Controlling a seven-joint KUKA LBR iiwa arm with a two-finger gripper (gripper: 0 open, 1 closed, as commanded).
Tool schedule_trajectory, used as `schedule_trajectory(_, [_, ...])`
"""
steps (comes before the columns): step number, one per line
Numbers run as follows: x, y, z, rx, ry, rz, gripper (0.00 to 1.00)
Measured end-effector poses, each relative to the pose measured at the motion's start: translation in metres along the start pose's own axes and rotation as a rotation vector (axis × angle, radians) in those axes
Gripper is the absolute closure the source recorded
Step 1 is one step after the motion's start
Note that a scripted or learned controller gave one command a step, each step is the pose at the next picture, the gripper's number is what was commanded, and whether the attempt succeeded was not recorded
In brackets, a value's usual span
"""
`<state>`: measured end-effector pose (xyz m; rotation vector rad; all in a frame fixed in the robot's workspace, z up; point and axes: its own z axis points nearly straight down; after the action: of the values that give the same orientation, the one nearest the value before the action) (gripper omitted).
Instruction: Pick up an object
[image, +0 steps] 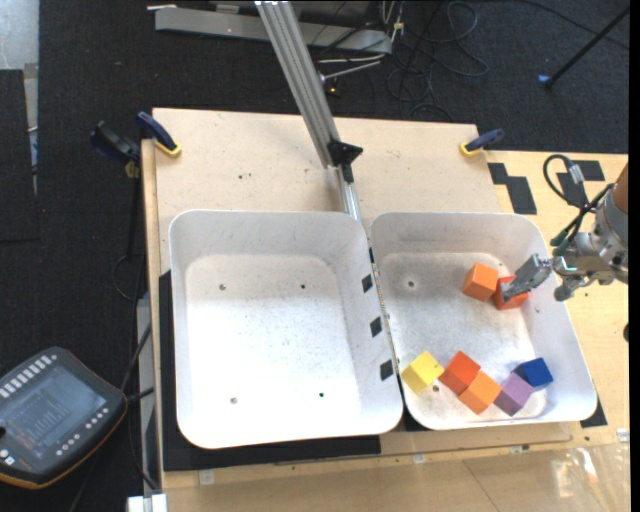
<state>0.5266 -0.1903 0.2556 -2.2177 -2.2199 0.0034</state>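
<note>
My gripper (540, 287) reaches in from the right over the right bin's (440, 235) far right side. It is open, and bare white bin shows between its fingers. Its left finger (520, 279) rests over a small red block (508, 298), partly hiding it. An orange block (481, 281) lies right beside the red one, on its left. Along the bin's near side lie a yellow block (423, 370), a red-orange block (461, 369), another orange block (480, 391), a purple block (513, 394) and a blue block (536, 373).
The left bin (265, 240) adjoins the right one along a shared wall. A slanted metal rail (305, 85) runs down from the top to the bins' junction. Clamps hold the board's far corners. A teach pendant (50, 415) lies at the lower left.
</note>
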Motion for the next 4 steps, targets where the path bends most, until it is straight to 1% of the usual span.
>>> schedule_trajectory(1, [0.0, 0.001, -0.002, -0.004, -0.001, 0.0, 0.0])
schedule_trajectory(2, [-0.009, 0.005, 0.055, 0.001, 0.0, 0.002, 0.0])
schedule_trajectory(3, [-0.012, 0.003, 0.118, 0.002, 0.001, 0.002, 0.0])
schedule_trajectory(4, [-0.011, 0.004, 0.162, -0.004, -0.002, 0.001, 0.0])
